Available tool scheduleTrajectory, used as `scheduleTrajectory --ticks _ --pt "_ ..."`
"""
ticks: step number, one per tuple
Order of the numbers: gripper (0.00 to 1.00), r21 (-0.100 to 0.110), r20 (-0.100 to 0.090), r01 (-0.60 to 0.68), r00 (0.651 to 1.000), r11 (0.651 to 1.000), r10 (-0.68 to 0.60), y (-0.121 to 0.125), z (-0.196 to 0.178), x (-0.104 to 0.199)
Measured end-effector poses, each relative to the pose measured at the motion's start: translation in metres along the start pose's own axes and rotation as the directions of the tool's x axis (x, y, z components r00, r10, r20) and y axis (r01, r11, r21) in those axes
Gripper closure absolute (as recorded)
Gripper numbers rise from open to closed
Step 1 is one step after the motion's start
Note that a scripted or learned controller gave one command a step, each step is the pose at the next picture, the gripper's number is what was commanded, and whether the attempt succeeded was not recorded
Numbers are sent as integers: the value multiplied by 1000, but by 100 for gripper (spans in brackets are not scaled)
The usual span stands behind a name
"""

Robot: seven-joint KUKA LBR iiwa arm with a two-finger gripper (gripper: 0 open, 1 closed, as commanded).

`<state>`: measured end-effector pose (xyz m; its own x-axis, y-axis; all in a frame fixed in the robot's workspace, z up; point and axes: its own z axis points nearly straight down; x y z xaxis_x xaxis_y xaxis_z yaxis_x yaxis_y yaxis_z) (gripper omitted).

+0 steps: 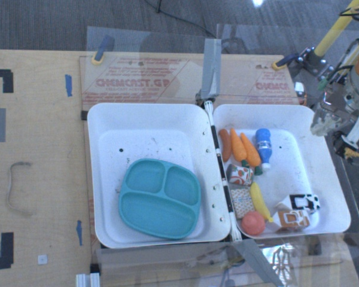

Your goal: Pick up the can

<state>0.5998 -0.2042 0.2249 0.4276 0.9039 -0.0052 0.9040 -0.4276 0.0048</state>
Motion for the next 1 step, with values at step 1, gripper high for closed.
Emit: scheduleTrajectory --ticks 1 --pt "100 -3 2 3 1000 1000 -3 1 -10 1"
